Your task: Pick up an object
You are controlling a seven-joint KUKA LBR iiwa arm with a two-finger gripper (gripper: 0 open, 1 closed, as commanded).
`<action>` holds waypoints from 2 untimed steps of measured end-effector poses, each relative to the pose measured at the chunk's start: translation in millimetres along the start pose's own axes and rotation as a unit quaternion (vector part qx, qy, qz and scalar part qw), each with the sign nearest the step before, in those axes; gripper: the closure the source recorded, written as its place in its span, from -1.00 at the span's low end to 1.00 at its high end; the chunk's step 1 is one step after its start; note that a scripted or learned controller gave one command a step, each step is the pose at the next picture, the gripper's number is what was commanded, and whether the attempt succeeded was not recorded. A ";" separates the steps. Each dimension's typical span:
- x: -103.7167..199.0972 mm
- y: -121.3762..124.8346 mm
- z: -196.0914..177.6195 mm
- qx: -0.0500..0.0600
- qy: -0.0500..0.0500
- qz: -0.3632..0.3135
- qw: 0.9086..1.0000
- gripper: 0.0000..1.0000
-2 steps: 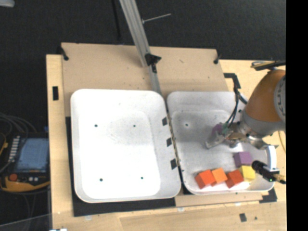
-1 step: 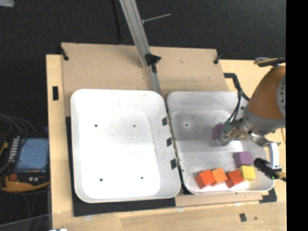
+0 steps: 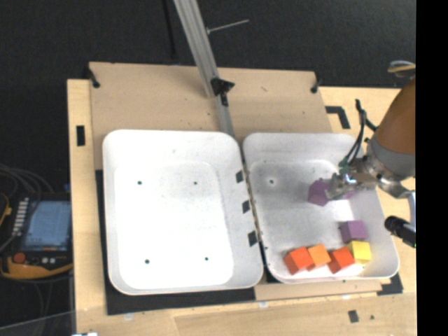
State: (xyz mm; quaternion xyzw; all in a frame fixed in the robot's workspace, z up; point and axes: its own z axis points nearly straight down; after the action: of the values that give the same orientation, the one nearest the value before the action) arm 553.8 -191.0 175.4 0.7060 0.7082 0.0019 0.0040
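End effector (image 3: pixel 341 185): inside right bin (image 3: pixel 280 149), touching purple block (image 3: pixel 320 192); grip state cannot be told.
Other blocks: orange (image 3: pixel 299 259), red (image 3: pixel 341 259), yellow (image 3: pixel 360 250), purple (image 3: pixel 353 230), along right bin's near edge.

The arm (image 3: pixel 397 128) reaches in from the right edge, its orange band uppermost and the grey wrist below it, angled down and to the left. The tool (image 3: pixel 341 187) sits low at the wrist's end, pointing leftward, with cables looping above the wrist.
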 end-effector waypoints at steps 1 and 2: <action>-1.5 1.8 -29.4 0.001 0.000 0.000 1.000 1.00; 43.4 11.9 -31.3 0.003 0.001 -0.002 1.000 1.00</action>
State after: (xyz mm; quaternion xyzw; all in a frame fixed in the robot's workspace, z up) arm 565.3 -147.5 206.6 0.7047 0.7095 0.0012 0.0011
